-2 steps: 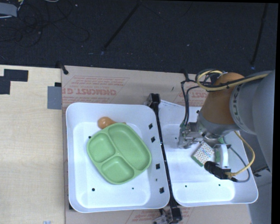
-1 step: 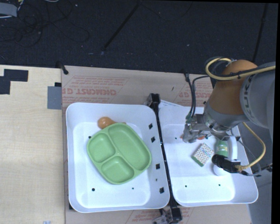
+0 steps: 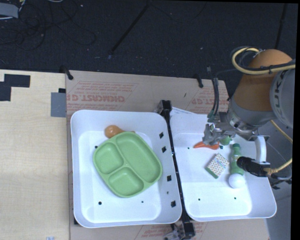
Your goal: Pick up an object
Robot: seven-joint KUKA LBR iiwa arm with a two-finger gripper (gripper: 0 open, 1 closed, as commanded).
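Observation:
My gripper [image 3: 214,137] hangs low over the far part of the right bin [image 3: 211,203], right above an orange carrot-shaped toy [image 3: 206,145]. The toy lies just under the fingertips; I cannot tell whether it is between them. A small patterned card or packet [image 3: 217,165] lies a little nearer the front. To its right stand a green bottle [image 3: 235,158] and a white ball [image 3: 236,181].
The left bin [image 3: 83,198] holds a green divided plate [image 3: 127,163] with an orange ball [image 3: 112,131] behind it. A black divider rail [image 3: 170,162] runs between the bins. A black-tipped part [image 3: 251,166] on the arm's side reaches over the right bin's right edge.

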